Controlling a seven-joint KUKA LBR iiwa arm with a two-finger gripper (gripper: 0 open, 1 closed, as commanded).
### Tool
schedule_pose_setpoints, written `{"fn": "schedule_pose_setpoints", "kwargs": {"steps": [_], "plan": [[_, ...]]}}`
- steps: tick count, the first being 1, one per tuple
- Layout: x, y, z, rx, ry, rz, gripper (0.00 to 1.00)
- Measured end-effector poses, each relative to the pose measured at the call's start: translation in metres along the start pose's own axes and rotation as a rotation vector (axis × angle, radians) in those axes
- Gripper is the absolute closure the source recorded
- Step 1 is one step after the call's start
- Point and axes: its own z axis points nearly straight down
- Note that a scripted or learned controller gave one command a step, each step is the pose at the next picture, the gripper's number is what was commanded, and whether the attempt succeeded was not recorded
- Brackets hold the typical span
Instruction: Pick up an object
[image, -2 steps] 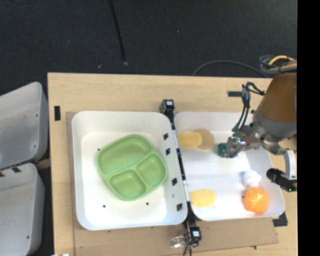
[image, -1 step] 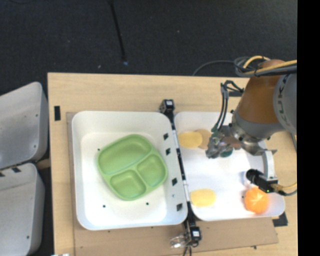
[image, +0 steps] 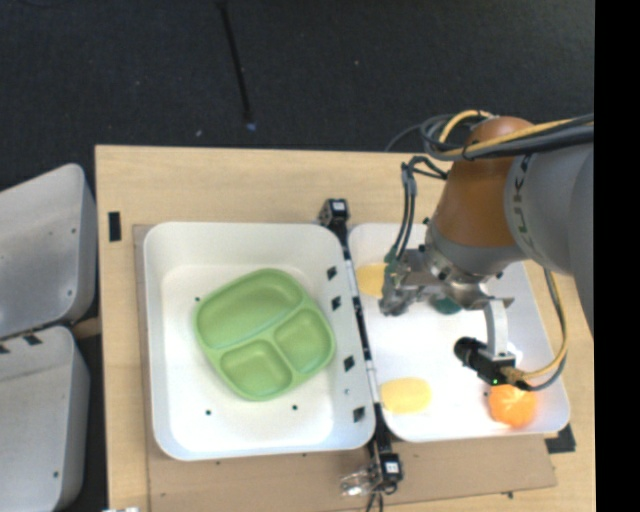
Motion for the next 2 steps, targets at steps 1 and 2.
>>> {"fn": "schedule_pose_setpoints", "kwargs": {"steps": [1,2], "plan": [[0.043,0.015,-0.005,-0.003,-0.001,0.001,1.0],[0.105,0.024,-0.017,-0.003,0.0,-0.001,1.0]]}}
